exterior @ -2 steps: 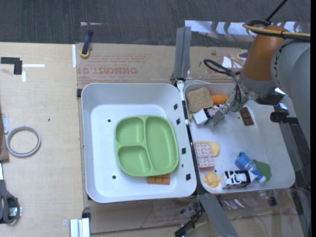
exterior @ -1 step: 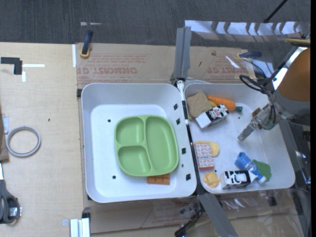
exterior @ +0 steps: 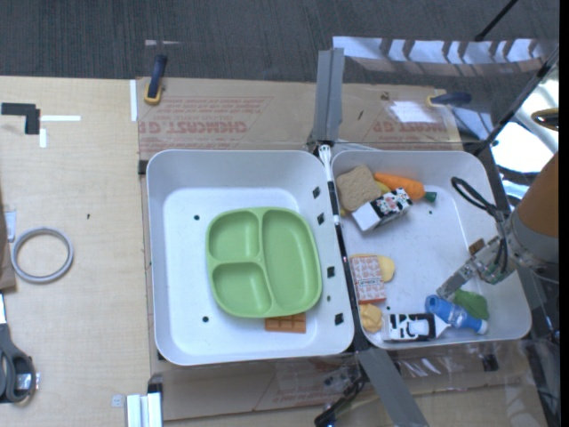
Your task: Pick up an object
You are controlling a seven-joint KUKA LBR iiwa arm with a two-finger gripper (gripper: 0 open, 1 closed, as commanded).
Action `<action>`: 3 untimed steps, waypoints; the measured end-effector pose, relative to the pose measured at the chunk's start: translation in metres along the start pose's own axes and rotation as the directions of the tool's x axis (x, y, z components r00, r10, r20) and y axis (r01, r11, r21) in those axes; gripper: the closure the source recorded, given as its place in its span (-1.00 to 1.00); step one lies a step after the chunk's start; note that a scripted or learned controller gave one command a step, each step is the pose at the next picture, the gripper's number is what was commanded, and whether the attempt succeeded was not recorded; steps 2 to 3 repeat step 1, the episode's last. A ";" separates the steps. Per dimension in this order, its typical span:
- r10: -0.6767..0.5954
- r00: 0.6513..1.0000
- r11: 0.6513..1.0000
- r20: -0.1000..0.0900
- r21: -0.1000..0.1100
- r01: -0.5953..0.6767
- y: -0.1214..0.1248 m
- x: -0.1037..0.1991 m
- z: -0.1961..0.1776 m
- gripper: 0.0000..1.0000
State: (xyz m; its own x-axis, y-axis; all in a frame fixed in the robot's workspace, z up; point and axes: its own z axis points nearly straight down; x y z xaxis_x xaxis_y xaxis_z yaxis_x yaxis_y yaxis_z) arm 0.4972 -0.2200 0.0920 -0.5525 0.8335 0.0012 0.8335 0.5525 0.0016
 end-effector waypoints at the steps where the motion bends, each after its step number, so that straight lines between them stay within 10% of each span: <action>1: -0.045 0.999 0.999 0.001 0.002 0.045 -0.008 0.024 0.000 -1.00; 3: -0.045 0.999 0.999 0.001 0.002 0.045 -0.008 0.024 0.000 -1.00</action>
